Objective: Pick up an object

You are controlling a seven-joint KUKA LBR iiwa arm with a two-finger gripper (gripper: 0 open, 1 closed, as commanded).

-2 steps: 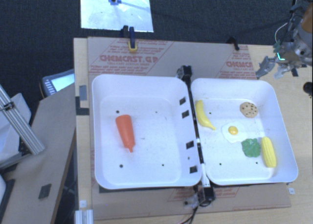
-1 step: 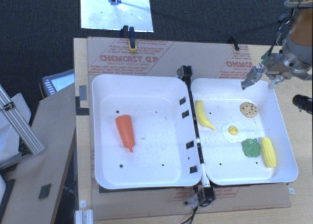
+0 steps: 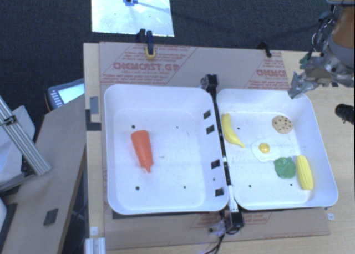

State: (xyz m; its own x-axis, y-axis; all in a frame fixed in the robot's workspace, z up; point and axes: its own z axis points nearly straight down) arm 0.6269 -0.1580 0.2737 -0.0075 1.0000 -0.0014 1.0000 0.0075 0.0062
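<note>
The grey two-finger gripper (image 3: 297, 87) hangs over the right white plastic bin's (image 3: 319, 131) far right corner; whether it is released or clenched, I cannot tell. An orange plastic carrot (image 3: 142, 148) lies in the left white bin (image 3: 166, 95).

Count, taking the black divider clips (image 3: 213, 131) between the bins as landmark.

Bins: 2, a left bin (image 3: 116, 192) and a right bin (image 3: 324, 186), one on each side of the clips.

Left of clips: 1 carrot (image 3: 142, 148).

Right of clips: 1 banana (image 3: 229, 130) just beside them; 1 fried egg (image 3: 266, 150) further right; 1 cookie (image 3: 282, 123); 1 green leafy piece (image 3: 285, 167); 1 corn cob (image 3: 304, 172), farthest from the clips.

Objects in bins: 6 total, 1 left, 5 right.
</note>
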